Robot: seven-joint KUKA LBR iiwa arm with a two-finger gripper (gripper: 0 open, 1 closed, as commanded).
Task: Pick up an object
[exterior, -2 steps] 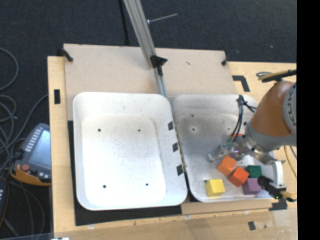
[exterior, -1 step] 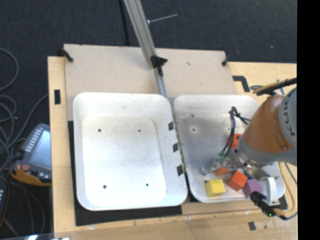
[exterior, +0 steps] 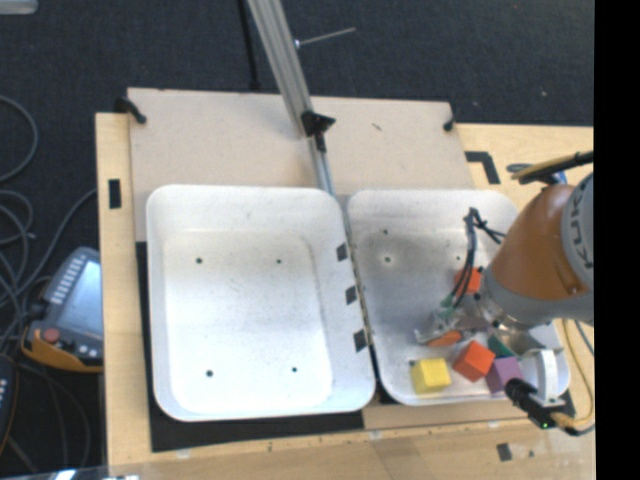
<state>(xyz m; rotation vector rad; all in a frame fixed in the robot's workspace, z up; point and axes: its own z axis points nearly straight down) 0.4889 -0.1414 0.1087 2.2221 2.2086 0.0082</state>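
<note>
Nothing lifted yet — gripper [exterior: 452, 320] low over orange block [exterior: 474, 360] and yellow block [exterior: 432, 374] in right bin [exterior: 400, 228]; its grip state unreadable — pick remains.

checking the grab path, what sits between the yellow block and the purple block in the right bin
In the camera view, an orange block lies between the yellow block and the purple block, near the front wall of the right white bin.

Both bins, left [exterior: 240, 208] and right [exterior: 400, 218], look like smooth white plastic, faintly glossy and speckled with dark scuffs. The worktop [exterior: 115, 268] is pale matt wood, with a dull board [exterior: 250, 133] at 12 o'clock and a ribbed metal rail [exterior: 280, 48] above. The yellow block [exterior: 432, 374] looks matt.
</note>
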